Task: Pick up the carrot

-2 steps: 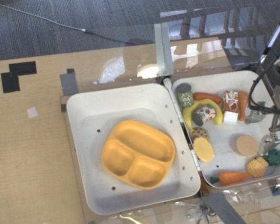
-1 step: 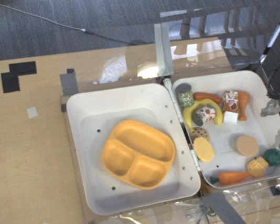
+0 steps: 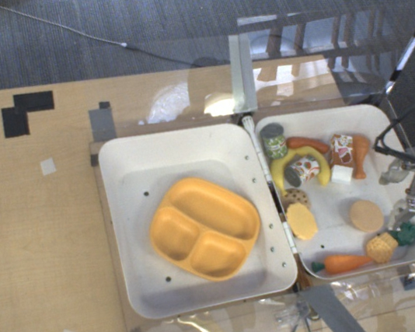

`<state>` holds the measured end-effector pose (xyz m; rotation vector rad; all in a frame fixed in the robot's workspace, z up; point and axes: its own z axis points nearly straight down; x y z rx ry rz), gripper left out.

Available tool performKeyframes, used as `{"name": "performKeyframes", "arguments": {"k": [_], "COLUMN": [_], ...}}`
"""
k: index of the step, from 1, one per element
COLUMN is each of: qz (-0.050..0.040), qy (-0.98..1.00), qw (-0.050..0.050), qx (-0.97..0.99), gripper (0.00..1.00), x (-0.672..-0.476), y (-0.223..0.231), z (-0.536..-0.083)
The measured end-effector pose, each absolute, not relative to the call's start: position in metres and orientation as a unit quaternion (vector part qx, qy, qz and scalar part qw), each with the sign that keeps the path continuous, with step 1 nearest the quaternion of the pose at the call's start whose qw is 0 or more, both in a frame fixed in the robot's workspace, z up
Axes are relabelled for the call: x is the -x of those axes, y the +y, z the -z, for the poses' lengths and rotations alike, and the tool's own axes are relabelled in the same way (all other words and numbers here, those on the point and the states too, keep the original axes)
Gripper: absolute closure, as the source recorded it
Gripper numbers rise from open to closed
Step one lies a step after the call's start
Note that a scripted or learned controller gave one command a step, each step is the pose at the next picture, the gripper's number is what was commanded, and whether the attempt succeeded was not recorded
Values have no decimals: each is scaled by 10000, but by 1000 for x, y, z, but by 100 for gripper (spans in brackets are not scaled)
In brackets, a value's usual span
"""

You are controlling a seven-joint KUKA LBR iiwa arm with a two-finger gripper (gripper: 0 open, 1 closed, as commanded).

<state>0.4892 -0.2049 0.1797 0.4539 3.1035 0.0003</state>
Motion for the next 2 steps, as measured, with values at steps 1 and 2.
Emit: {"name": "performKeyframes", "arguments": {"k": [1,2], "qz": [1,2], "qy": [9811,9811], "qw": [40,41], "qx": [-1934,-1933], "gripper": [0,0], "x": [-489,-489], "y": [-206,-206], "z": [-178,-178]}}
